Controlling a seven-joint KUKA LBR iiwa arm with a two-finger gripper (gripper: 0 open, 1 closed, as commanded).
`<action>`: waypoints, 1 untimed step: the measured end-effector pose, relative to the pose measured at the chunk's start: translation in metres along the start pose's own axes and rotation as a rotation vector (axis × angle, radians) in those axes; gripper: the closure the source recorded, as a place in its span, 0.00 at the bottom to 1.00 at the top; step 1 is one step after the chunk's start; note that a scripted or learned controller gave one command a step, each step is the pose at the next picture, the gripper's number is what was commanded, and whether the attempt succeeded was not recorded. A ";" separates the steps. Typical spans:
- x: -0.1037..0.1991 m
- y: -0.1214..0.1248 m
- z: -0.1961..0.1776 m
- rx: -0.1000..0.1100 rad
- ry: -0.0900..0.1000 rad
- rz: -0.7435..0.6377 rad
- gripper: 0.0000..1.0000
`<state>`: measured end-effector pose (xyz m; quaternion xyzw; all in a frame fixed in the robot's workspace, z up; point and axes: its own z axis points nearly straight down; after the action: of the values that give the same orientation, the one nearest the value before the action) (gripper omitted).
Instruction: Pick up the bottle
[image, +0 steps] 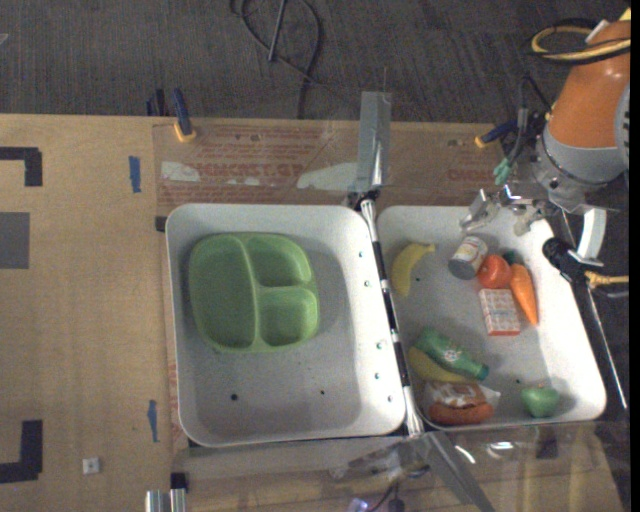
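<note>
The table is pale wood with black tape marks and blue tape strips along its left part. On it, the left bin holds a green divided plate lying flat in its upper-left portion. Just beside it, past a metal divider, the right bin carries a scatter of things. Near its upper-left lies a banana, curved and close to the dividing wall. Below that, toward the lower middle of the bin, lies the bottle, green with a pale label, on its side and tilted so one end points up-left and the other down-right; a second yellow banana lies touching it underneath, and a red-and-white packet sits just below both. Further right, near the top, a small can lies tilted, beside an orange-red pepper, a carrot and a small red box. A green fruit rests near the lower-right corner. The gripper hangs over the bin's upper edge, above the can, its fingers slightly spread with nothing between them; the bottle lies well apart from it, down and to the left.
</note>
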<state>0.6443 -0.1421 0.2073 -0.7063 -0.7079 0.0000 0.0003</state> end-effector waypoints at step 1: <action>0.097 -0.042 0.022 0.001 0.001 -0.379 0.00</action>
<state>0.6018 -0.0447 0.1851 -0.5602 -0.8283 0.0000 0.0007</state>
